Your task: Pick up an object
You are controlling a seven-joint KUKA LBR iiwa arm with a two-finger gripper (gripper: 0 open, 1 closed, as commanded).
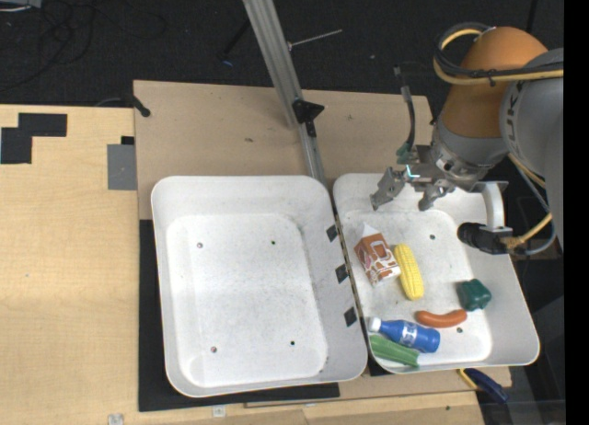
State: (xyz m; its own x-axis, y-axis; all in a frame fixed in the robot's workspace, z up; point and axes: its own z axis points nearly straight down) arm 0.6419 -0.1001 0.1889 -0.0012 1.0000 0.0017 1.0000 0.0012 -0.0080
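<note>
Currently the gripper (410, 189) sits over the upper part of the right bin (515, 340), fingers spread, nothing between them. Arm (488, 74) comes in from the upper right of the frame, wrist tipped down toward the bin floor.

Candidates all lie in the right bin, lower half, below the gripper:
- carton (376, 258), brown and white, near the bin's left wall
- corn (409, 270), touching the carton's right side
- sausage (441, 318), lower centre
- green block (475, 294), toward the right wall, apart from the rest
- blue bottle (407, 334) with a green vegetable (394, 352) just below it, at the bottom edge

Left bin (166, 195) is not in play.

Judgement: pre-grasp stage, no contact yet. Spread fingers fit a descent onto something, and the carton/corn pair is nearest. Those two touch, so a finger could wedge between them or push one aside. The green block looks like the cleaner pick because it stands alone.
</note>
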